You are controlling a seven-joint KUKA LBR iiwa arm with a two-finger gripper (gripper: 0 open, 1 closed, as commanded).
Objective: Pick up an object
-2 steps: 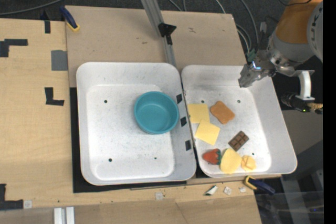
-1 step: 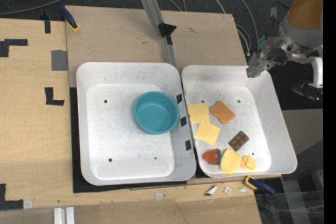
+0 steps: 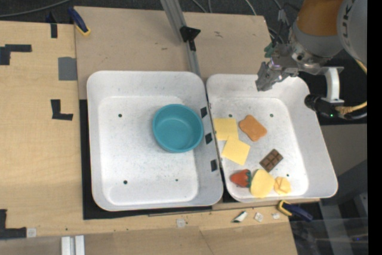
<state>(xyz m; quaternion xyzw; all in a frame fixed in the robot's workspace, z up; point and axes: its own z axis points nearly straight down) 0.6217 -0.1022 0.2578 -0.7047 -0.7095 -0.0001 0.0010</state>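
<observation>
While the arm (image 3: 334,15) hung at the upper right of the frame, its jaws (image 3: 267,80) sat over the top edge of the right bin (image 3: 316,146), with nothing seen between them; whether they were apart or together could not be told. The pickable things lay lower in that bin: two yellow squares (image 3: 231,140), an orange piece (image 3: 253,128), a brown block (image 3: 271,159), a red piece (image 3: 240,178) and yellow lumps (image 3: 267,184). They looked like light, stiff toy food, likely smooth; the flat squares would want an edge grip. A teal bowl (image 3: 176,128) sat mid-frame in the left bin (image 3: 107,128) on the desk (image 3: 36,128). Partial letters on the arm were unreadable.
</observation>
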